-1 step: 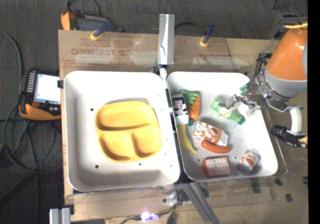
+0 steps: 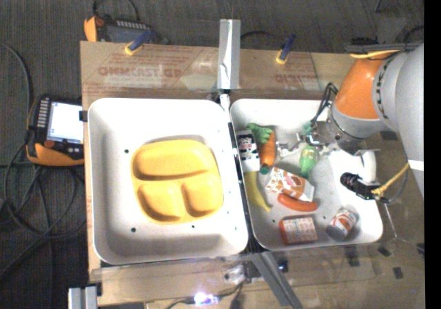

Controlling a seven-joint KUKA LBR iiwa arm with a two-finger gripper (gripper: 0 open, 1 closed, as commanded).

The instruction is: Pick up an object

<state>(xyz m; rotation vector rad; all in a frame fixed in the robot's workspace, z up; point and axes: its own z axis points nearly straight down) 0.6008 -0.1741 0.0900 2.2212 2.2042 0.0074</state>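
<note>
The arm reaches in from the right over the right bin (image 2: 375, 228); its hand (image 2: 308, 141) hangs just above a green bottle (image 2: 308, 160), and I cannot tell its state; a carrot (image 2: 268, 149), a banana (image 2: 256, 192) and a can (image 2: 342, 223) lie nearby; a yellow tray (image 2: 178, 180) sits in the left bin (image 2: 103, 163).

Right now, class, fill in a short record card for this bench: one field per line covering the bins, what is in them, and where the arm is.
left bin: holds a yellow divided tray
right bin: toy food and small packages
near its divider: carrot, banana
middle: green bottle, sausage
front edge: red box, can
arm: over the right bin's far right corner
pincer: just above the green bottle, grip unclear
</note>
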